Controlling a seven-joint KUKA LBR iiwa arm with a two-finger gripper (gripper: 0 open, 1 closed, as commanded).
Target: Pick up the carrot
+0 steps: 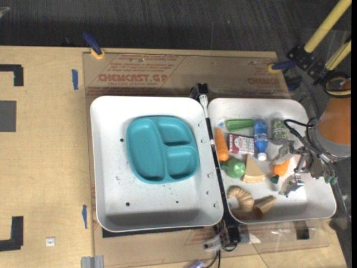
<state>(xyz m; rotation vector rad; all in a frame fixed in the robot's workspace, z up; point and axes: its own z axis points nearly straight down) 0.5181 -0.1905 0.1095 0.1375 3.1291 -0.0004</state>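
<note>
- The small orange carrot [283, 167] with a green top is lying in the right white bin [321, 205], just right of the yellow cheese wedge [254, 171].
- The metal pincer [294, 178] is hovering beside it; its grip is unclear from here.

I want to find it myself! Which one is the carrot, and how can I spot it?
Look in the right white bin, the one full of toy food, not the one holding the teal plate. Near the gripper lies the carrot: a small orange cone with a green tip. The other orange thing, the bottle, is longer and stands by the bin's left wall.
</note>
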